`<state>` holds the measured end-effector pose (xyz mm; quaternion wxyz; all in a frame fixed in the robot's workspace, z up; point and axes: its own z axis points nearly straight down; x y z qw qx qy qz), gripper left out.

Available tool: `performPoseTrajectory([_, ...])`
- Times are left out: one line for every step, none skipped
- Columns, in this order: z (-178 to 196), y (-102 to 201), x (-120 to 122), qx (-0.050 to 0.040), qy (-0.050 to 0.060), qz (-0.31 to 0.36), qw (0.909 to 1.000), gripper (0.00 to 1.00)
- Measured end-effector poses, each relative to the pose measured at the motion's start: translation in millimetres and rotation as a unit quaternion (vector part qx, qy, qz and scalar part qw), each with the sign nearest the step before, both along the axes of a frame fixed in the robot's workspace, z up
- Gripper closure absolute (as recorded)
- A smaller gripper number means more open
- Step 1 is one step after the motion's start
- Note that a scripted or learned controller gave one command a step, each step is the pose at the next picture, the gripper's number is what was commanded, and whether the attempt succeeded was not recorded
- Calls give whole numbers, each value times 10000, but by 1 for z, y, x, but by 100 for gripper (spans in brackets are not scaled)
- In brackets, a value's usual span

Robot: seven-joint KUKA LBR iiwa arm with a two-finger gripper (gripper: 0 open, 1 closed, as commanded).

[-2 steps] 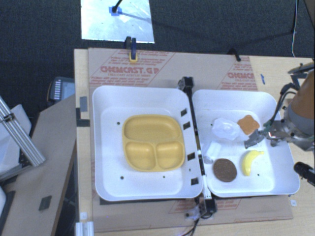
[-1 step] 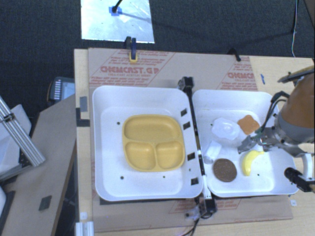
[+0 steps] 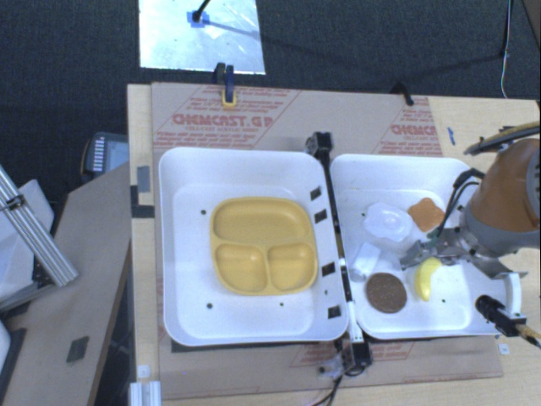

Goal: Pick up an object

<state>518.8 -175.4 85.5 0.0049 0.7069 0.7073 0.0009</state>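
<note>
A: Gripper [image 3: 423, 257] position?

B: Low in the right bin [image 3: 397, 169], reaching in from the right edge. Metal fingers point left, just above the yellow banana [image 3: 424, 279], near or touching its upper end. Cannot tell how far the fingers stand apart, nor whether anything sits between them.

A: Other contents, right bin?

B: Brown round disc [image 3: 386, 293] at the front, just left of the banana. Orange piece [image 3: 427, 214] toward the back, beside the arm's wrist. Clear plastic cup [image 3: 387, 223] lying left of the orange piece. Small white item [image 3: 365, 259] below the cup.

A: Left bin [image 3: 182, 252]?

B: One yellow divided plate [image 3: 259, 245], three compartments, lying flat near the middle
</note>
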Motion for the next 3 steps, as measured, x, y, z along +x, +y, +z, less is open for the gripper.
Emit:
performPoseTrajectory([14, -2, 2, -19, -36, -1, 10000, 100])
performPoseTrajectory([77, -6, 2, 16, 8, 14, 10000, 100])
performPoseTrajectory([123, -8, -3, 18, 10, 17, 10000, 100])
